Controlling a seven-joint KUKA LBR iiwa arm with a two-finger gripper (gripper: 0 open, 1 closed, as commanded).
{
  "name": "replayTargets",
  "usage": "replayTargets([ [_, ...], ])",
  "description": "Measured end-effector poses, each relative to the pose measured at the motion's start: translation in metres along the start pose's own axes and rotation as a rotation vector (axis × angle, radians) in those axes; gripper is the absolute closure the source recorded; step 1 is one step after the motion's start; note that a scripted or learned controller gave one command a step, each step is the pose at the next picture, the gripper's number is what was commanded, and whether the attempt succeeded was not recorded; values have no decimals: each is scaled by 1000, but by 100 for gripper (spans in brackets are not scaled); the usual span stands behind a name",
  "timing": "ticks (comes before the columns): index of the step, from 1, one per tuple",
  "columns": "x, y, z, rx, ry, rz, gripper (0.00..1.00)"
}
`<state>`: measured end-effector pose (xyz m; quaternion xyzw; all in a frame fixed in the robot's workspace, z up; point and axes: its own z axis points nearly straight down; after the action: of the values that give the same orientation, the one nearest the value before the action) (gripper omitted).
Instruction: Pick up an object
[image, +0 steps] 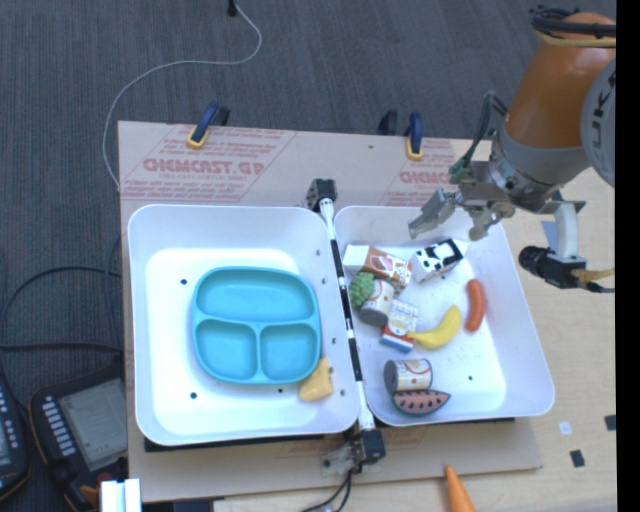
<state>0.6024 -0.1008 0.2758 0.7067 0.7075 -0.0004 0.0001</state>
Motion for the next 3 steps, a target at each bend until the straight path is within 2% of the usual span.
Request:
replayTargets([
  [1, -23, 3, 148, 5, 1, 2, 0],
  [2, -24, 4, 136, 0, 0, 1, 100],
  [3, -24, 4, 137, 1, 0, 1, 0],
])
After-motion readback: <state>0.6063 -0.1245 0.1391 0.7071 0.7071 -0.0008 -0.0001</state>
